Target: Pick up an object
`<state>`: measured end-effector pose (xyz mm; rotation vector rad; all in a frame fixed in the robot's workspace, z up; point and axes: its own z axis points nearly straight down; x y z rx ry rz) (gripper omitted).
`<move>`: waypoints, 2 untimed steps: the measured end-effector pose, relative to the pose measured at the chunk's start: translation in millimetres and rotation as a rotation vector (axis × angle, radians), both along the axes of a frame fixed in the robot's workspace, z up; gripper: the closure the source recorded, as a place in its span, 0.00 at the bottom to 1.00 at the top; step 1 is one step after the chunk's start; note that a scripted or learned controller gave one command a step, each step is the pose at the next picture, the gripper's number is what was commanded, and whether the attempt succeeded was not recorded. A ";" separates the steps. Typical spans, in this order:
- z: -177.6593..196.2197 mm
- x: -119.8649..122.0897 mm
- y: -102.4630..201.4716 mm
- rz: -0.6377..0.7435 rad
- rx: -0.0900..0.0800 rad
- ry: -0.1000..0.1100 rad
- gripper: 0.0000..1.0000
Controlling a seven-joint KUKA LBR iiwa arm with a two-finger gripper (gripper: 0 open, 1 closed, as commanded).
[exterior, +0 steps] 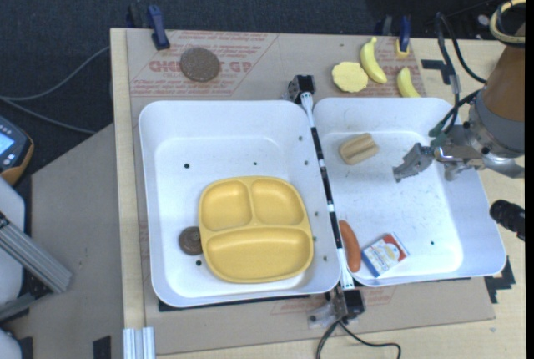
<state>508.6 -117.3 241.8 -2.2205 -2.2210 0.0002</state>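
Two shallow white bins sit side by side on the tabletop [250, 78], which is a pale board with faded red lettering. The left bin [163, 140] holds a yellow divided plate [254, 228] with three compartments, and a small brown round cookie [190, 241] lies just beside the plate's left edge, touching or nearly touching it. The right bin [467, 224] holds a tan bread roll [358, 149] near its upper left, a red-orange hot dog sausage [349, 245] lying along the bin's left wall near the bottom, and a small red, white and blue carton [384, 254] just to the right of the sausage. The arm [505, 98] reaches in from the right, and the jaws [410, 166] hang over the middle of the right bin, to the right of the bread roll and apart from it, well above the sausage and carton. Whether the jaws are spread or closed cannot be told at this angle; nothing is visibly caught between them. Behind the bins on the tabletop lie a brown round disc [199, 63] at the left, and at the right a yellow wavy-edged piece [350, 77], a banana [373, 62] just beside it, and a second yellow banana-like piece [407, 83] nearer the arm. Two blue clamps [157, 25] grip the far edge of the board.
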 end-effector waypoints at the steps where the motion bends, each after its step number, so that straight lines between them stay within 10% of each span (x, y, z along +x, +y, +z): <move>1: -164.7 41.9 -0.1 0.001 -0.001 0.001 0.00; 2: -143.6 97.6 -38.7 0.000 -0.004 -0.007 0.00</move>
